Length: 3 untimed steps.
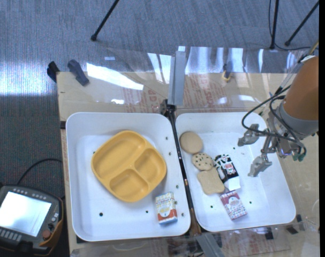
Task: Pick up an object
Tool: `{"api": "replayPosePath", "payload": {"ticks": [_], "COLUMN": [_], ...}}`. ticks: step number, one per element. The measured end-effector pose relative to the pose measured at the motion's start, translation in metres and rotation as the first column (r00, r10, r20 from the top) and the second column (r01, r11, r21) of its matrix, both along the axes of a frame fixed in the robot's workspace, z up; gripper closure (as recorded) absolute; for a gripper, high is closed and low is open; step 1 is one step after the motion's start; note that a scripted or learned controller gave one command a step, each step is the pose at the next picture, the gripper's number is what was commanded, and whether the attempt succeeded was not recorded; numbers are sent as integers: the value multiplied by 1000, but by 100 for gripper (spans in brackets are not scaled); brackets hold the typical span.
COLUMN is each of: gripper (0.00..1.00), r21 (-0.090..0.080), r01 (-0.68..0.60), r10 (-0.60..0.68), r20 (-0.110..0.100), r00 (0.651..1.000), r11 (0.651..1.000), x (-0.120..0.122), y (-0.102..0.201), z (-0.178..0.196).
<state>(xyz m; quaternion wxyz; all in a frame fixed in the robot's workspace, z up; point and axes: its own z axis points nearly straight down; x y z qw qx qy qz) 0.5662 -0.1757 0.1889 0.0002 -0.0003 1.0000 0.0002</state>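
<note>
Over the right bin (280,208), your gripper (254,153) hangs with fingers spread wide, nothing between them. You have the cow-print carton (227,171) as nearest target: it lies just to the camera's left of the lower finger and slightly toward the near rim, long axis running roughly far-to-near. The chip cookie (203,161), toast slice (210,182) and red carton (233,204) crowd it, so you likely need a short leftward shift, then straight down.

Beside the yellow divided plate (129,166) sits a red-and-white carton (166,208); right of the plate lie a tan round cookie (191,142), a dark-speckled cookie (203,161), a black-and-white cow-patterned carton (227,171) (white-ended) and a red carton (233,204)
</note>
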Motion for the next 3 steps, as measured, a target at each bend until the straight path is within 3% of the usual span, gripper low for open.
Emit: {"api": "replayPosePath", "payload": {"ticks": [1,2,3], "gripper": [0,100,100], "r21": [1,1,4], "r01": [452,444,543], "r10": [-452,-444,-543], "r20": [2,3,5], "r00": [892,896,839], "r11": [892,896,839], "x": [13,14,-14], "y": [54,57,122], "z": [-99,-88,2]}}
